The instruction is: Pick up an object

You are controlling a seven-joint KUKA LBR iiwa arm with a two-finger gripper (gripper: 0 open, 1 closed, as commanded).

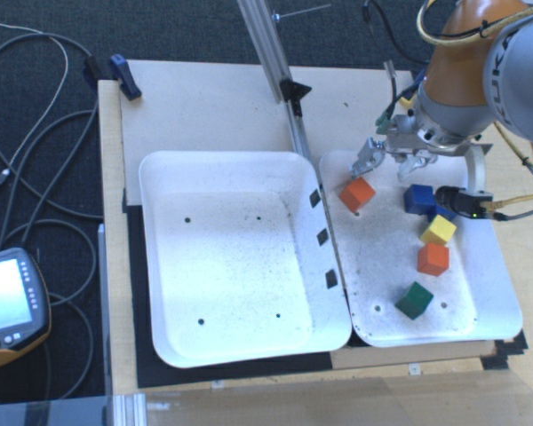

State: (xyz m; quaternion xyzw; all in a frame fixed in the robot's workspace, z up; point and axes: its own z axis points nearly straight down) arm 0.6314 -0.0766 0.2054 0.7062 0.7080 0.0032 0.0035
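The gripper [370, 160] hangs over the upper left corner of the right bin [489, 313], and the orange cube [357, 193] sits just below and slightly left of it in the frame, tilted, close under the fingers. Whether the fingers are apart or together I cannot tell; the wrist and cabling blur them. 4 other blocks lie farther right and lower: blue [419, 199], yellow [439, 230], a 2nd orange [433, 259], green [415, 300]. The left bin [160, 171] lies well apart.
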